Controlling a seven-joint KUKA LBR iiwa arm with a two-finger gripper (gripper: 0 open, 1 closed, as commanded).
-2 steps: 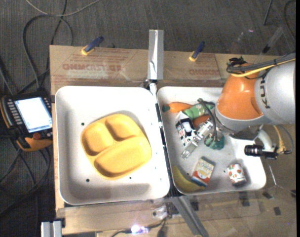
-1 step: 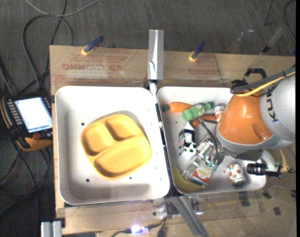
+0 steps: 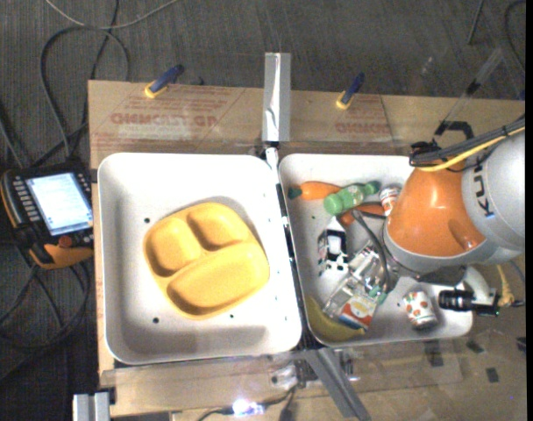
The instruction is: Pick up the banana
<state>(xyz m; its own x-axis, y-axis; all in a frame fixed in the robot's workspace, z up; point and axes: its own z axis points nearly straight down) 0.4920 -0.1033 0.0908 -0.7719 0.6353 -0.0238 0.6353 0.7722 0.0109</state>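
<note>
The banana [image 3: 330, 325] lies at the lower edge of the right bin [image 3: 294, 235], lower centre of the frame, partly under a carton [image 3: 361, 310]. It is judged light, soft and easily bruised; its exposed left curve is best taken. The hand [image 3: 365, 274] hangs just above; its opening cannot be told. The bin wall crowds it.

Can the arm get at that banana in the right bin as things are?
Probably, but not cleanly. The banana lies against the right bin's front wall, partly under a small carton, with the end effector just above that clutter.
</note>
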